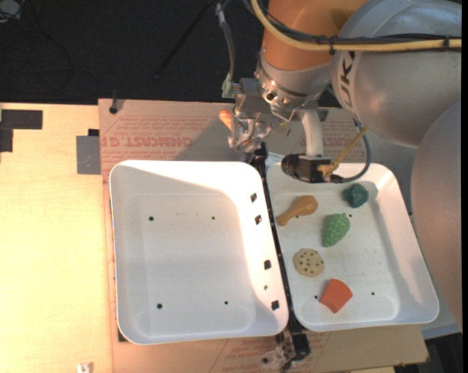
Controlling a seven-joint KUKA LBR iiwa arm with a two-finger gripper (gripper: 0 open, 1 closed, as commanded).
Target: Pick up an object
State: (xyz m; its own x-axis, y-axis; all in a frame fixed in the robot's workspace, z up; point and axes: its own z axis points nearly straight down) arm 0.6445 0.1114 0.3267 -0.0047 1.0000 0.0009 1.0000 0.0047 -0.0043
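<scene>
My gripper (246, 134) hangs above the far rim where the two white bins meet, over the brown board behind them. A small orange thing (225, 118) shows right against its left side; I cannot tell whether it is held. The right bin (409, 231) holds a tan drumstick (297, 208), a teal lump (356, 195), a green bunch of grapes (335, 228), a round speckled cookie (308, 263) and an orange-red block (336, 295). All of these lie below and to the right of the gripper, apart from it.
The left bin (141, 317) lies beside the right one, and their inner walls touch down the middle. The arm's grey and orange body looms over the right bin's far right corner. A pale wooden bench top (40, 247) stretches to the left.
</scene>
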